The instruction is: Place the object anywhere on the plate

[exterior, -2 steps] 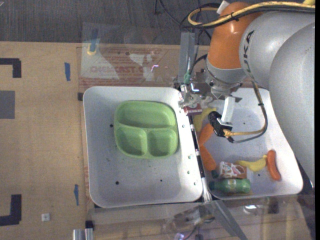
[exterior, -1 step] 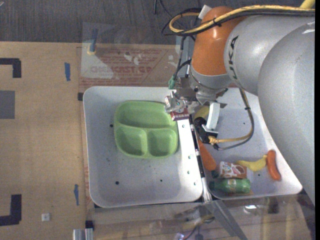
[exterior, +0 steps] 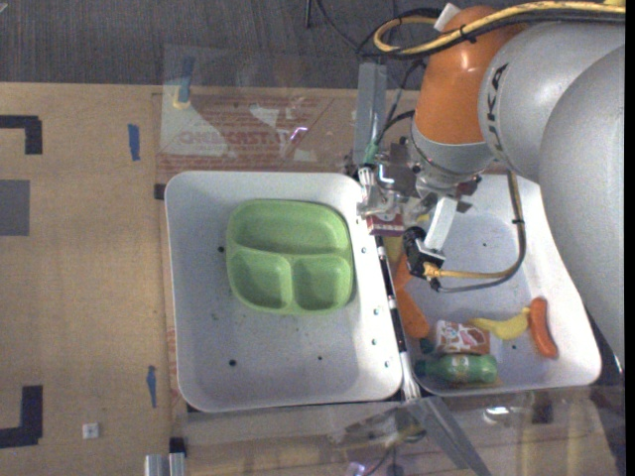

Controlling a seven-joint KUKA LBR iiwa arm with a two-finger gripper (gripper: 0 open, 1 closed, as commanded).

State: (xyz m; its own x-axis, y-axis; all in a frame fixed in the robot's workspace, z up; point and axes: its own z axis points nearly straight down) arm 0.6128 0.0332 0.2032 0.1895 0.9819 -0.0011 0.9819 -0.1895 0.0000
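Note:
A light green plate (exterior: 291, 256) with three compartments lies in the left bin (exterior: 198, 345), with nothing on it. My gripper (exterior: 381, 209) hangs over the rim between the two bins, just right of the plate's upper right corner. An orange carrot (exterior: 408, 300) lies in the right bin (exterior: 571, 360) directly below the gripper, its upper end hidden under the wrist. Something small and reddish (exterior: 385, 227) shows at the gripper's tip; I cannot tell what it is or whether it is held.
Along the right bin's front edge lie a green bottle (exterior: 458, 368), a red and white packet (exterior: 461, 336), a yellow banana (exterior: 502, 325) and an orange sausage (exterior: 542, 327). A yellow cable (exterior: 476, 274) loops off the wrist over that bin.

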